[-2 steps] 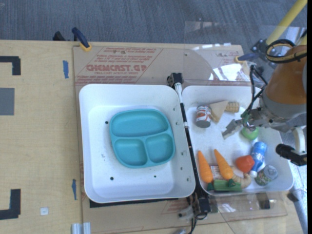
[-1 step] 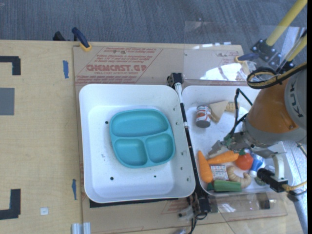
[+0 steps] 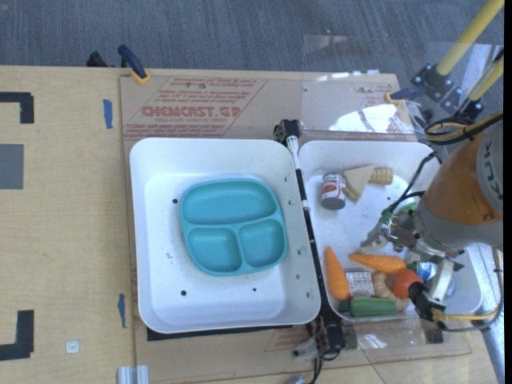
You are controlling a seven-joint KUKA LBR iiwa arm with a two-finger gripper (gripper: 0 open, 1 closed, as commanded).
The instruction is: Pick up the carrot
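Green cucumber (image 3: pixel 373 304) at right bin's (image 3: pixel 320 178) near edge. Carrot (image 3: pixel 336 272) just beyond, by that bin's left wall, lying free. Pincer (image 3: pixel 398 232) over bin's right side; grip state — cannot tell. Teal tray (image 3: pixel 233 225) centred in left bin (image 3: pixel 148 238).

Two bins are set side by side on the desk (image 3: pixel 56 238). The left bin (image 3: pixel 152 174) carries a divided tray (image 3: pixel 232 224) at its middle. In the right bin (image 3: pixel 316 238), a can (image 3: pixel 333 190) is placed near the far left corner, with a wedge-shaped piece (image 3: pixel 358 179) and a small cob (image 3: pixel 382 174) to its right along the far edge. A carrot (image 3: pixel 335 272) is laid along the left wall toward the near edge. A second carrot (image 3: pixel 378 262) is found to its right, at the hand (image 3: pixel 400 242). A long vegetable (image 3: pixel 374 304) is laid along the near edge, behind which a small packet (image 3: pixel 358 282) is seen.
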